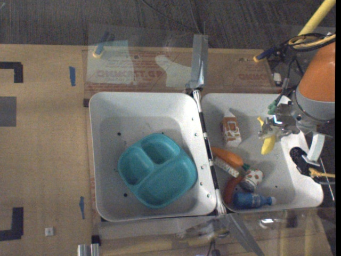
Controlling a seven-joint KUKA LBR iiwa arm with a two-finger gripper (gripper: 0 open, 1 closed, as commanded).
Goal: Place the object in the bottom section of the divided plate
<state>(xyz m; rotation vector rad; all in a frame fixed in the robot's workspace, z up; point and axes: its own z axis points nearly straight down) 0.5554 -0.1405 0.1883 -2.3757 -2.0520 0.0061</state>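
A teal divided plate (157, 169) lies in the left bin (106, 121), its large section toward the lower right and two smaller sections toward the upper left. Over the right bin (298, 193), my gripper (270, 128) is shut on a yellow banana-shaped toy (268, 144). The toy sticks out above and below the fingers and hangs down toward the bin floor. The plate holds nothing.
The right bin also holds a small white and orange carton (230, 129), an orange carrot-like piece (228, 157), a blue bottle (250, 200), and a small spotted toy (253, 177) near its lower left. A metal divider (205, 143) separates the bins.
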